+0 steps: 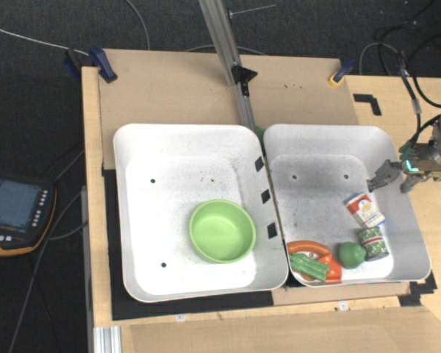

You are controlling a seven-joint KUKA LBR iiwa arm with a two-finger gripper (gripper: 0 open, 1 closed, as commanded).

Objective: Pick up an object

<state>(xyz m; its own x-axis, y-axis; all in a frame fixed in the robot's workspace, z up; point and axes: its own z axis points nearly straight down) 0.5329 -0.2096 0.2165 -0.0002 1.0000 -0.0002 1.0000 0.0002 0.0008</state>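
The claw (397, 176) hangs open and empty over the right bin's (331, 140) far edge. A carton (365, 210) lies just below-left of it, a can (374, 243) beyond that.

two bins (132, 153), one green bowl (221, 231)

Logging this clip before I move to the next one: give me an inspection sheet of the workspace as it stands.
Surface: tan bench bearing a left bin and a right bin, both white, side by side.
Job's things: green bowl in the left bin; in the right bin's near corner, a red-and-white packet, a small can, a green ball and an orange-and-green toy.
Clutter: blue clamp and yellow clamp at the bench's far edge.
Grippers: gripper over the right bin's right edge, fingers apart, holding nothing.
Cables: black cables far right.
Surroundings: dark carpet; handheld pendant at left; metal pole.
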